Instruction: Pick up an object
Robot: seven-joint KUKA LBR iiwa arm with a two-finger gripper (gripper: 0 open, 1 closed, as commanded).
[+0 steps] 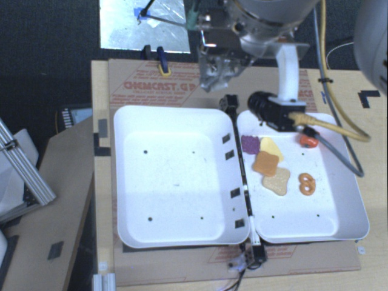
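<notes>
The arm's gripper point(217, 71) hung above the far edge of the bench, over the brown board point(159, 83) with red lettering, behind the seam where the two bins met; it was blurred and seen from above, so I could not tell whether it was released or clenched, and nothing showed in it. The left bin point(130, 223) lay on the board with only a few dark specks on its floor. All the small objects sat in the right bin point(348, 226), gathered in its far half: a purple piece point(250, 143) close to the dividing edge, a yellow piece point(271, 146) just beside it, an orange square point(266, 162) overlapping the yellow one's near side, and a pale, toast-shaped piece point(277, 181) touching the orange square from the front; a small orange pretzel shape point(307, 183) lay a little to the right of the pale piece, apart from it; a red-orange bit point(308, 140) lay near the bin's far rim, beside a yellow cable point(330, 128). The gripper was well apart from all of them.
</notes>
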